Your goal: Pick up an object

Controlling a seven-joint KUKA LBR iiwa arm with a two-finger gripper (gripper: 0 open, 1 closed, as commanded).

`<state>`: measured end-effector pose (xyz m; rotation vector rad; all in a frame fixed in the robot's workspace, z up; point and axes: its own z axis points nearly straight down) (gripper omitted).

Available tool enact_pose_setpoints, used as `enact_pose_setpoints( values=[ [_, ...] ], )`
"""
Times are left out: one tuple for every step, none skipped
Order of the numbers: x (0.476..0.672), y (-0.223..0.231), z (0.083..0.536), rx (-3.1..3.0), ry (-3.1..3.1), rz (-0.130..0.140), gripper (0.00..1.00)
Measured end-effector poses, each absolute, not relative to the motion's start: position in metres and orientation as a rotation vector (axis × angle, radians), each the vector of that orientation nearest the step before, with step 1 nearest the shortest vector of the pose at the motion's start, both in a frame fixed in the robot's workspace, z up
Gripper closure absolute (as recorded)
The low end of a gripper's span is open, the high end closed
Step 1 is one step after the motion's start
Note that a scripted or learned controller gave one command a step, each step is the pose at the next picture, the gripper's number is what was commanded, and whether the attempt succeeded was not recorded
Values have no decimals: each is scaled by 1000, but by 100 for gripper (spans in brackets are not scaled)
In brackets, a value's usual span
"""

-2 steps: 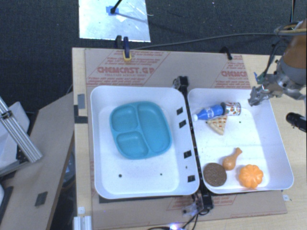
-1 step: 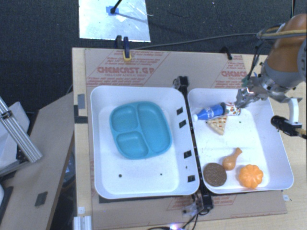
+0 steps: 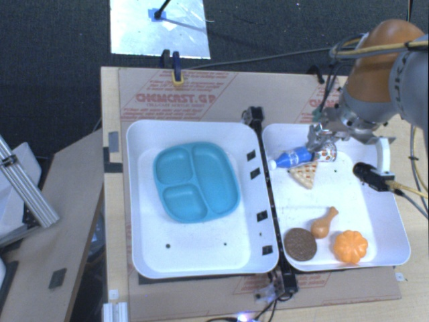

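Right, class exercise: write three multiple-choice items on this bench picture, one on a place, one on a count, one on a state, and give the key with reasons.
1. Where does the blue divided plate lie?
A. in the left bin
B. in the right bin
C. on the cardboard

2. How many compartments does that plate have?
A. two
B. three
C. five

3. How does the blue bottle rest?
A. standing upright
B. on its side
C. stacked on the pumpkin

Key: 1 A, the plate sits inside the left bin. 2 B, two upper wells and one lower well show. 3 B, it lies along the right bin's floor, cap pointing left, under the gripper.
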<state>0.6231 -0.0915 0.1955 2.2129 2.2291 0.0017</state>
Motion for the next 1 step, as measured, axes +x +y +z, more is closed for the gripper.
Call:
enact_pose_setpoints(
  values=[
    [619,-38,192,2211,2232,3,100]
  ],
)
